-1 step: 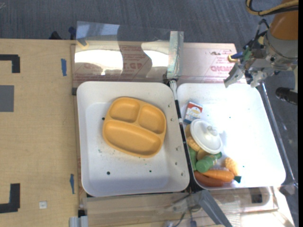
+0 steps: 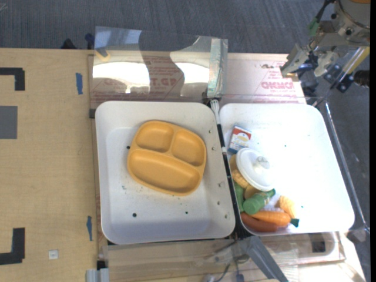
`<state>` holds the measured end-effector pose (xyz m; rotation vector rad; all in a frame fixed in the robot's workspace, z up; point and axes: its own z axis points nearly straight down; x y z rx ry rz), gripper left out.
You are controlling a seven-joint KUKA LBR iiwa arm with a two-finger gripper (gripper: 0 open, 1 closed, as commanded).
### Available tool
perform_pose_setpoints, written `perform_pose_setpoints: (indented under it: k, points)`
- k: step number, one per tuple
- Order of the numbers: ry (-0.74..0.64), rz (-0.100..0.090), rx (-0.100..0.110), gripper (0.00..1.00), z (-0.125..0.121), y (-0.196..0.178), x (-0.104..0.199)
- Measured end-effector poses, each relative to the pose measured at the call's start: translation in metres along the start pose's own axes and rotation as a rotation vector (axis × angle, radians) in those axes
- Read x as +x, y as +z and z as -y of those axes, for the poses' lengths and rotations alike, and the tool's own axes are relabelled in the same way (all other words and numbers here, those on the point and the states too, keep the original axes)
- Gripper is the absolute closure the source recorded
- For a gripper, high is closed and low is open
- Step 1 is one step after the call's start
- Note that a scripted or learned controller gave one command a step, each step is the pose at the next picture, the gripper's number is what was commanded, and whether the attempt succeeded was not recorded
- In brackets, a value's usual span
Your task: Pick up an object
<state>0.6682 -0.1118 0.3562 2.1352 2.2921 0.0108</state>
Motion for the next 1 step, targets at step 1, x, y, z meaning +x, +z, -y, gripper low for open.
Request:
perform_pose_setpoints:
  k: [1]
  points:
    - [-0.055,-0.003,0.020,0.00,0.0108,0.1044,-0.0796]
